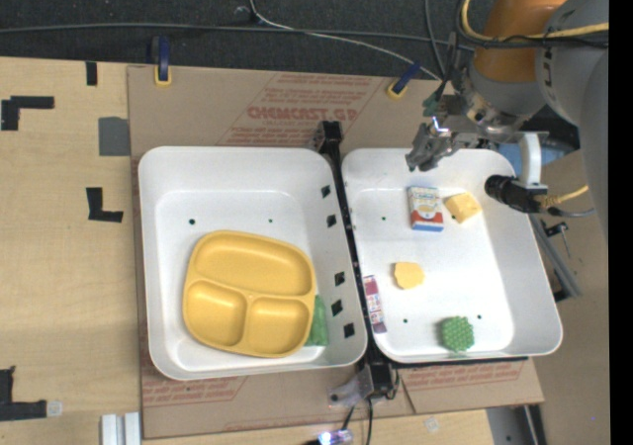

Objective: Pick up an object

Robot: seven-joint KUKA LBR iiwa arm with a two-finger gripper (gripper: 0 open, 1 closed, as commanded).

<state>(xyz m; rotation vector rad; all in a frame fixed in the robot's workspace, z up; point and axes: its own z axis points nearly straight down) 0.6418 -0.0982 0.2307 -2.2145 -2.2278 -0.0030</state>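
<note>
My gripper point(427, 154) hangs over the far left part of the right bin point(514, 275), just above and behind a small white, red and blue box point(426, 208). Nothing shows between its fingers. To the right of the box lies a yellow wedge point(462, 207). A yellow rounded piece point(407, 276) sits mid-bin, and a green bumpy ball point(456, 333) rests near the front edge. A thin reddish packet point(373, 301) lies along the bin's left wall.
The left bin point(168, 196) holds a yellow three-compartment tray point(249, 292) with a green item point(318, 322) tucked at its right edge. A black divider point(341, 225) runs between the bins. Cables point(297, 28) cross the dark back of the bench.
</note>
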